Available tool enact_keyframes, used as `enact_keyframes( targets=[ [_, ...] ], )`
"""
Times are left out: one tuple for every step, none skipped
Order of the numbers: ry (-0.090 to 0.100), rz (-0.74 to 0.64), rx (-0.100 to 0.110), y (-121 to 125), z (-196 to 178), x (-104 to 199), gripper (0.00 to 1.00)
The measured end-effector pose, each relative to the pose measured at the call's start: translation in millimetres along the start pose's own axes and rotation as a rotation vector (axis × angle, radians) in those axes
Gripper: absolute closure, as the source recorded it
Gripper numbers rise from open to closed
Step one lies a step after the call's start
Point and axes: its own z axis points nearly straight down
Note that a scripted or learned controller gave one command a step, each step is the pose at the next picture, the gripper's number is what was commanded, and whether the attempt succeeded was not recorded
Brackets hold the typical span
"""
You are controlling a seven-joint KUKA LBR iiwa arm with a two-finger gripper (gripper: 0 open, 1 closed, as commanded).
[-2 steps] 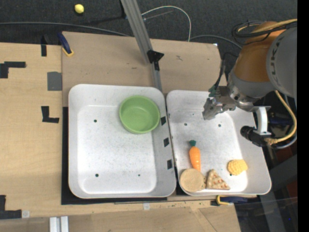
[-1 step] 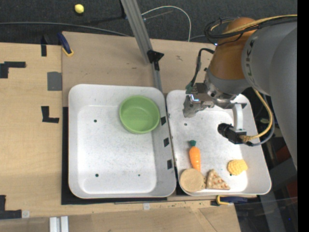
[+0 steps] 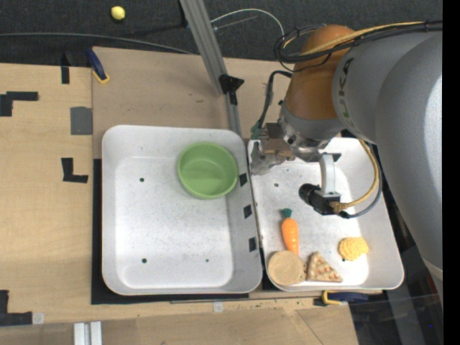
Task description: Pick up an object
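Camera view: a green bowl (image 3: 208, 169) is held in the left bin (image 3: 122, 214); a carrot (image 3: 289, 233), cracker (image 3: 285, 269), pizza slice (image 3: 322, 268) and yellow piece (image 3: 353, 248) are held in the right bin (image 3: 374, 264). The tool (image 3: 267, 153) is seen over the right bin's upper left corner.

a wooden desk (image 3: 43, 192) carries two white bins (image 3: 122, 264), left of the jaws. a small yellow ball (image 3: 118, 12) lies on dark floor (image 3: 72, 6), far up-left of them.
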Motion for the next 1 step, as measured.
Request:
enact_keyframes(
  targets=[
    [0.000, -0.001, 0.000, 2.2, 2.6, 58.4, 1.00]
  ],
)
